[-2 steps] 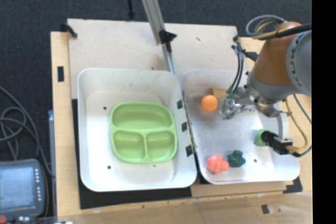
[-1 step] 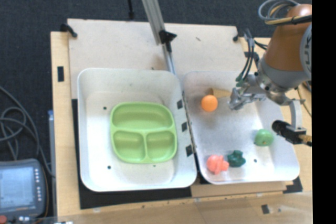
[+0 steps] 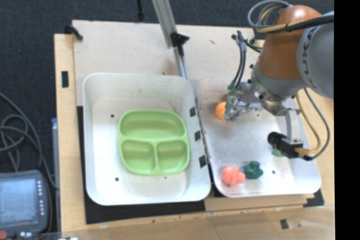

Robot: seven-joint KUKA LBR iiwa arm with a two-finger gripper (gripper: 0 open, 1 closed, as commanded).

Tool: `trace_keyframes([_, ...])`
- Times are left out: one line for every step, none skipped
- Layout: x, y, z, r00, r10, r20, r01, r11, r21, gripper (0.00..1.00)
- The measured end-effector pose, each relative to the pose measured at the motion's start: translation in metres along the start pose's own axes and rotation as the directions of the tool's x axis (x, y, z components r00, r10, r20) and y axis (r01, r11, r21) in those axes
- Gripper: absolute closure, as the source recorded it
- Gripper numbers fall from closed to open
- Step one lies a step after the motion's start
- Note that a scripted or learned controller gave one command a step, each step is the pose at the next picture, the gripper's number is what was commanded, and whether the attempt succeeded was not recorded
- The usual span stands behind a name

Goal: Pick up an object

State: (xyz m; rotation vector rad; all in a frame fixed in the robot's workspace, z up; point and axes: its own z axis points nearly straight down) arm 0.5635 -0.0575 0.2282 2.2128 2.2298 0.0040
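Gripper (image 3: 233, 108) is low in the right bin (image 3: 253, 140), orange ball (image 3: 220, 110) just left of the jaws, maybe touching. Can't tell if they're open. Looks like the reach step; next it has to straddle the ball. Pink toy (image 3: 232, 175) and green toy (image 3: 253, 170) sit well below.

The hand (image 3: 231, 110) partly covers the orange ball (image 3: 220, 110); a grey monitor (image 3: 21, 203) is cut off at left.
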Motion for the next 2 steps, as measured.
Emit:
trace_keyframes([0.046,0.005,-0.009,1.0,0.0,0.0,0.0,1.0,-0.001,1.0])
trace_keyframes([0.108,0.008,-0.006,1.0,-0.001,0.0,0.001,1.0,0.001,1.0])
